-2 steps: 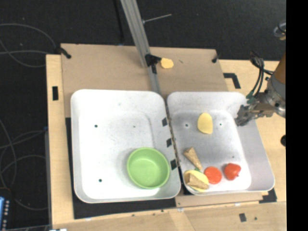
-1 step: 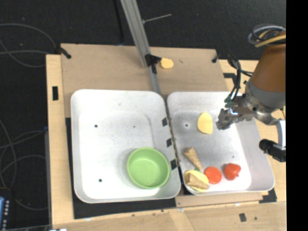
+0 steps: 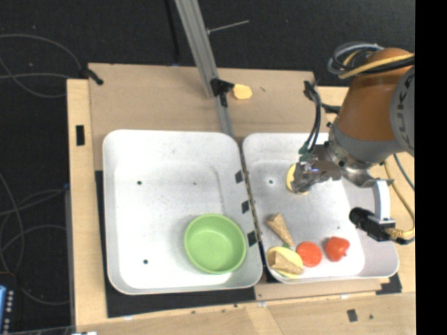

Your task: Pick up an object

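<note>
My gripper hangs over the middle of the right bin, directly above a small yellow object that peeks out at its left side. Whether that object sits between the fingers cannot be made out. Near the bin's front lie a tan cone-shaped piece, a tan and yellow sandwich-like item, a red-orange tomato-like ball and a red strawberry-like object.
A green bowl rests at the front right of the left bin. A grey metal post rises behind the bins, with a small yellow piece on the bench beside it. Cables hang off the arm at the right.
</note>
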You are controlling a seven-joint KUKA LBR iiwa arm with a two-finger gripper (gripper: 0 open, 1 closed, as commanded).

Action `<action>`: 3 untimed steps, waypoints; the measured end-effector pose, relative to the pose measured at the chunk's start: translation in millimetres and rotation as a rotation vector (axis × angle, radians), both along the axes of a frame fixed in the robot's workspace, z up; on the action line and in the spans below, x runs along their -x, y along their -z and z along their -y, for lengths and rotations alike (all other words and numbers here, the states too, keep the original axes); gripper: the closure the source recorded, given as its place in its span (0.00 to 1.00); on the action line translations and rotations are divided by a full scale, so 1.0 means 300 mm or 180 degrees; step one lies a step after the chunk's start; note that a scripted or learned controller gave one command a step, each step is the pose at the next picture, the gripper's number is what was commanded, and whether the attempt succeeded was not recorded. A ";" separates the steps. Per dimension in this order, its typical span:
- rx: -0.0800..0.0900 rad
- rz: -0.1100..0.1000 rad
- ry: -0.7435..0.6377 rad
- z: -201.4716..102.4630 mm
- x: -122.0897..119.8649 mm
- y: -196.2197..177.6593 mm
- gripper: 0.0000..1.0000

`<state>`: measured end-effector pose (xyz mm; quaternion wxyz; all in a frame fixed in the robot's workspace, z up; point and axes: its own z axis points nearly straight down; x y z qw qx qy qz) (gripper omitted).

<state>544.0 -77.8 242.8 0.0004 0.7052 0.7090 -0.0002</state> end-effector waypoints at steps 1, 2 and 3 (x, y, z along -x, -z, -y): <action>-0.0010 0.0002 -0.0009 -0.153 0.039 -0.025 1.00; -0.0011 -0.0001 -0.0012 -0.328 0.076 -0.048 1.00; -0.0004 -0.0005 -0.0005 -0.496 0.099 0.018 1.00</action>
